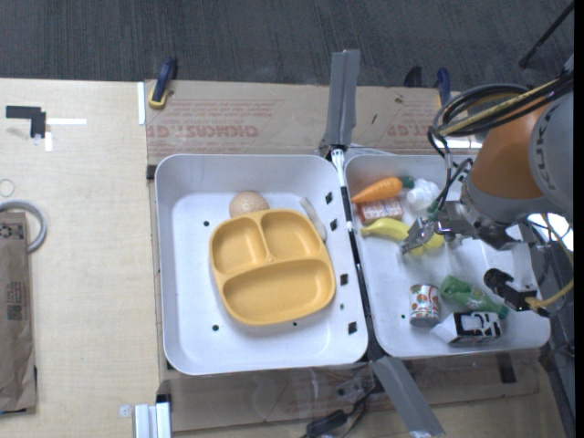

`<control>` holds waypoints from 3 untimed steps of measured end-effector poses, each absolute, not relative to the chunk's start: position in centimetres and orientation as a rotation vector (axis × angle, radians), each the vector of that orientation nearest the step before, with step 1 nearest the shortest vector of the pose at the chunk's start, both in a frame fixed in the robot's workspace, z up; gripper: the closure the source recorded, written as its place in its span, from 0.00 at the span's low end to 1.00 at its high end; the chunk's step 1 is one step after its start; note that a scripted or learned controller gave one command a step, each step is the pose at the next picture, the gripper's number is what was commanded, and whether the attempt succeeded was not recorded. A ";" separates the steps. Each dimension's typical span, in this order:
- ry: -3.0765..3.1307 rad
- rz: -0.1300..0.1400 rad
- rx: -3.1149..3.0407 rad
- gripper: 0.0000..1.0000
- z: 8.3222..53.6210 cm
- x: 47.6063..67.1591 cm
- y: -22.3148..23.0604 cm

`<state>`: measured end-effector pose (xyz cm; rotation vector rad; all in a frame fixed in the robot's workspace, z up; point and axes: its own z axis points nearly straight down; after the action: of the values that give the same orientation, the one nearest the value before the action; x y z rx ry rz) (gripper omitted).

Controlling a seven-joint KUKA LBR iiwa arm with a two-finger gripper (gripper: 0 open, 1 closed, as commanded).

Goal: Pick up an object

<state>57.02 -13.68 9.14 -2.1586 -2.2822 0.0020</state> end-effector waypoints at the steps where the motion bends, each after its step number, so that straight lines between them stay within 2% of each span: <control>1: -2.278 0.003 -2.165 1.00 10.1 57.0 -13.9; 2: -2.276 0.003 -2.167 1.00 25.3 54.9 -16.6; 3: -2.236 0.005 -2.208 1.00 44.1 57.5 -16.6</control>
<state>57.49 -16.60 44.08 -2.2076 -2.2356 0.0051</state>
